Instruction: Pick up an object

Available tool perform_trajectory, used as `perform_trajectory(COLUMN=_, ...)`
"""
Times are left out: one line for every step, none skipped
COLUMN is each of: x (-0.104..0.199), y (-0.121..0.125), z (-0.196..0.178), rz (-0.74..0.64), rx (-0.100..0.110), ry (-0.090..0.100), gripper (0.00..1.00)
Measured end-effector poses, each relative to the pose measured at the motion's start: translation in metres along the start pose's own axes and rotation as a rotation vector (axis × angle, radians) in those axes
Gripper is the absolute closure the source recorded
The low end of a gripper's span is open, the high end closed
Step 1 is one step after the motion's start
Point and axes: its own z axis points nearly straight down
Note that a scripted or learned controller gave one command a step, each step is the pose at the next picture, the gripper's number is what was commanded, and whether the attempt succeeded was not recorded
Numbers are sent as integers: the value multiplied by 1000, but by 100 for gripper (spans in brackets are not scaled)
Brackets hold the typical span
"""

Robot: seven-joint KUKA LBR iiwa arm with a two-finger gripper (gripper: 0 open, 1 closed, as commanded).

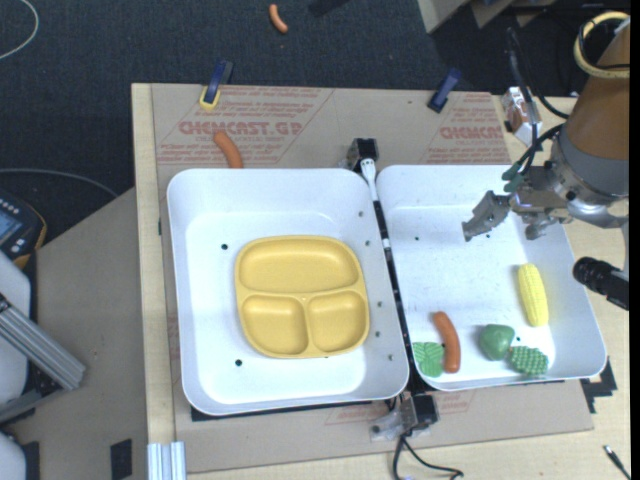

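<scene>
Gripper (490,215) first: mine hangs over the upper part of the right-hand shallow white bin (420,200), grey fingers pointing left, nothing between them; whether they are spread or pressed together I cannot tell from this slant. It sits well apart from the toys, which I judge puts me in the approach stage, a pick not yet made.

Candidates for the task lie low in that right bin, likely gathered there because the bin floor is open and reachable from my side. Counted: one yellow plastic corn cob (532,293) lying lengthwise by the right wall; one orange-red toy sausage (447,339) near the bottom edge; one flat green leaf-shaped piece (428,358) touching the sausage's left; one rounded green vegetable (494,341); one textured green piece (529,360) just beside it. Five in all.

Left-hand white bin (190,268) holds one yellow three-compartment plastic tray (300,295), set flat at its middle, compartments bare.

Outside the bins, one orange sausage-like piece (228,149) rests on the desk's cardboard sheet (300,118), and one more small orange piece (278,17) lies on the dark floor beyond. Corn, standing clear of its neighbours, looks to me the easiest grasp.
</scene>
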Motion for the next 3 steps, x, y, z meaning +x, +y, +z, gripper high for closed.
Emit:
perform_trajectory(x=6, y=-1, z=61, rz=1, rx=8, ry=2, gripper=0)
perform_trajectory(x=5, y=-2, z=124, rz=1, rx=8, ry=2, gripper=0)
perform_trajectory(x=5, y=-4, z=178, rz=1, rx=8, ry=2, gripper=0)
